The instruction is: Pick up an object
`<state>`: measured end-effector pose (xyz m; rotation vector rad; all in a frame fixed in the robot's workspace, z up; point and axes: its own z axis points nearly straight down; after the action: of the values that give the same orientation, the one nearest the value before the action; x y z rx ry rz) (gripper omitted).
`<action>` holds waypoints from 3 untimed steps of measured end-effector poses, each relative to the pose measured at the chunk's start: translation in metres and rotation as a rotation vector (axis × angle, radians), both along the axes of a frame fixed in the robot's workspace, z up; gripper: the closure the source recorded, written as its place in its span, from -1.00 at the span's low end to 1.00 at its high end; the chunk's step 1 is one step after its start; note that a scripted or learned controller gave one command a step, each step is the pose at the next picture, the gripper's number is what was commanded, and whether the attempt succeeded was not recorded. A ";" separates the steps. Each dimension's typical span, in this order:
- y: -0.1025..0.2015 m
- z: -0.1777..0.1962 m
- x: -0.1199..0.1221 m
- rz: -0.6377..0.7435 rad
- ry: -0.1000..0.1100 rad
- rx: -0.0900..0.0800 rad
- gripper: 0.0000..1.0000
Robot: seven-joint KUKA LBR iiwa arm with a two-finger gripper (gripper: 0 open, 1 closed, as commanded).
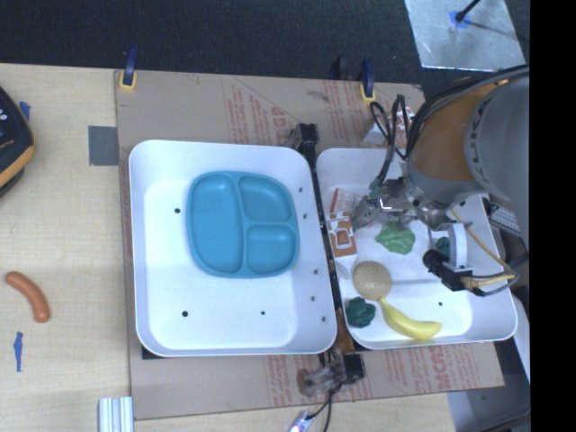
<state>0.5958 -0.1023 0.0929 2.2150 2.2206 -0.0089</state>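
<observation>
My gripper (385,209) hangs over the upper middle of the right bin (490,331), with the grey arm and its orange band reaching in from the right. Just below the gripper lies a green leafy toy (396,238), touching or nearly touching it. Further toward the front sit a beige round object (372,279), a dark green lump (361,311) and a yellow banana (410,323). An orange and white carton (340,232) lies against the bin's left wall. I see nothing held between the gripper's parts.
The left bin (162,322) holds a blue divided plate (243,223). On the wooden bench to the left lie an orange sausage toy (29,295) and a black and yellow device (11,142). Clamps stand at the cardboard's back edge.
</observation>
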 end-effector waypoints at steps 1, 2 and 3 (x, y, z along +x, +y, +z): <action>-0.029 -0.001 0.060 0.002 0.001 0.007 -1.00; -0.077 -0.001 0.041 0.000 0.003 0.008 -1.00; -0.021 -0.001 -0.004 0.003 0.004 0.007 -1.00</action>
<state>0.5913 -0.1236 0.0916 2.2167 2.2296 -0.0053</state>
